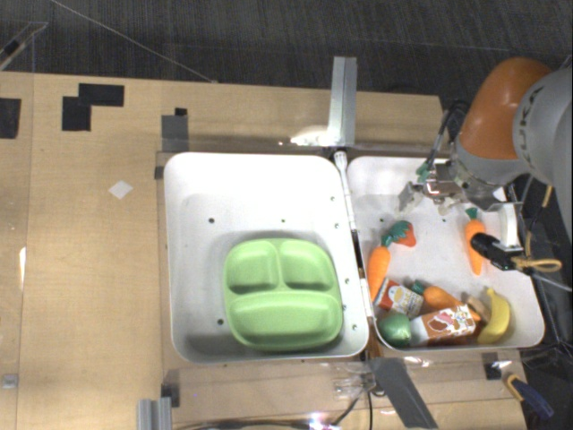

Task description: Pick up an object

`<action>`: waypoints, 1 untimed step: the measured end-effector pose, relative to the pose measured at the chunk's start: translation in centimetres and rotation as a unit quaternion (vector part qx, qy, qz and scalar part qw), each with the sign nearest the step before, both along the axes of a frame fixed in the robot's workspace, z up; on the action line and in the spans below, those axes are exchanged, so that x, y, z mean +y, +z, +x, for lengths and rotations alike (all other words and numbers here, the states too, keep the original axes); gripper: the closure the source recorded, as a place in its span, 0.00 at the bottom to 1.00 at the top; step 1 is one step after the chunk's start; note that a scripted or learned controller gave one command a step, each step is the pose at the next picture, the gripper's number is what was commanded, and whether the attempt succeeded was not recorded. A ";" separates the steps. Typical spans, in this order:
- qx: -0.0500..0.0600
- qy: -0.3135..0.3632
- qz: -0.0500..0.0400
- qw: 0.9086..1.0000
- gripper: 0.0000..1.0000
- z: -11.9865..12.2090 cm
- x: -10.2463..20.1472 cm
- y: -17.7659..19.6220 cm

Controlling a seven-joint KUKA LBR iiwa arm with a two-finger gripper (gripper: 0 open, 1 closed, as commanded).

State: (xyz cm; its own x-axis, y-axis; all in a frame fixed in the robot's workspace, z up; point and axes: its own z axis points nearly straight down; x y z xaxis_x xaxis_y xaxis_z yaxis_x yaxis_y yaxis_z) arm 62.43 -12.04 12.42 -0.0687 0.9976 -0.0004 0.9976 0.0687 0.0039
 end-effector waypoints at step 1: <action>-0.001 0.130 -0.001 0.991 0.00 -2.5 0.3 5.6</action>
State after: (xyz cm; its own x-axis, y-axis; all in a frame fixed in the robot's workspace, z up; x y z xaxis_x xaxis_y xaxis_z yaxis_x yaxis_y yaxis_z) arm 59.89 -11.75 18.01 -0.3238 0.9461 -0.0025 0.9461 0.3238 0.0065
